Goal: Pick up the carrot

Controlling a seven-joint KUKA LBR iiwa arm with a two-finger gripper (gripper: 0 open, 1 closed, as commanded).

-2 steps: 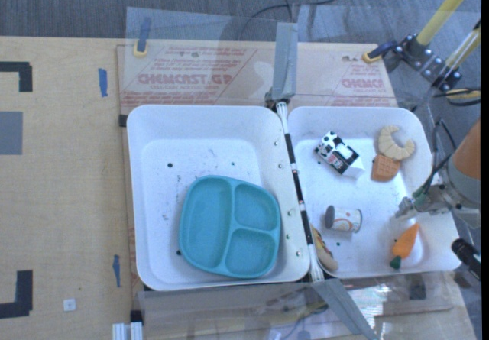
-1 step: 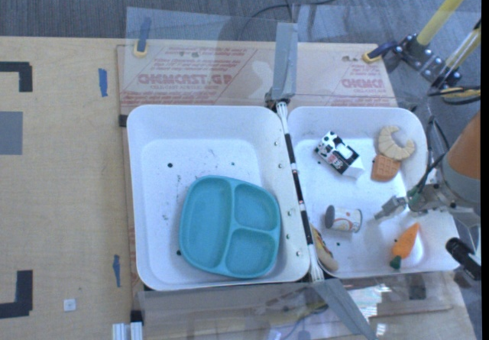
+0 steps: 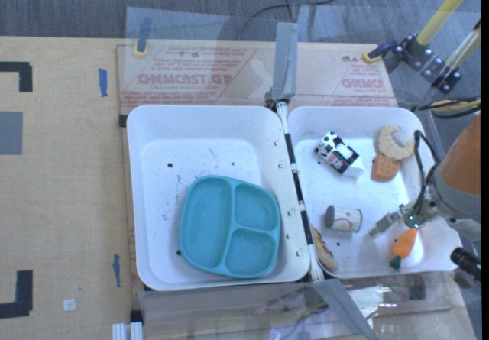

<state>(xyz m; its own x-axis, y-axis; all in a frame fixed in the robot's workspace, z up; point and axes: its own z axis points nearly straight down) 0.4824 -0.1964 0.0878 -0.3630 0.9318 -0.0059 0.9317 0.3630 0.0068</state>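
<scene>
Left bin (image 3: pixel 153 132): white, shallow, speckled with dark marks. A teal divided plate (image 3: pixel 229 228) with three compartments lies in its lower middle, sitting flat, its right edge close to the bin's right wall.

Divider between bins: a small tan and dark object (image 3: pixel 325 250) lies at the lower left corner of the right bin, right against the centre rim; too small to identify.

Right bin (image 3: pixel 359 123): a black and white patterned toy (image 3: pixel 337 153) in the upper middle, tilted. Right of it a beige ring-shaped piece (image 3: pixel 395 140) near the upper right corner, with an orange-brown cracker-like piece (image 3: pixel 385 168) just below it, touching or nearly so. Lower middle: a small cup-like object (image 3: pixel 343 219) lying on its side, grey end to the left.

Carrot (image 3: pixel 403 244): lower right of the right bin, near the right wall, orange body with green end pointing down-left, lying tilted on the bin floor.

Gripper (image 3: pixel 399 218): reaches in from the right, low over the right bin's lower right area. The fingers sit just above and slightly left of the carrot's upper end, very near it, possibly touching; cannot tell whether there is contact. One grey finger (image 3: pixel 383 224) sticks out to the left, toward the cup-like object. The carrot is not seen between the fingers. Whether the jaws are parted or closed: cannot tell, detail too small. Orange band of the arm (image 3: pixel 464 166) sits at the right edge, above the wrist.
</scene>
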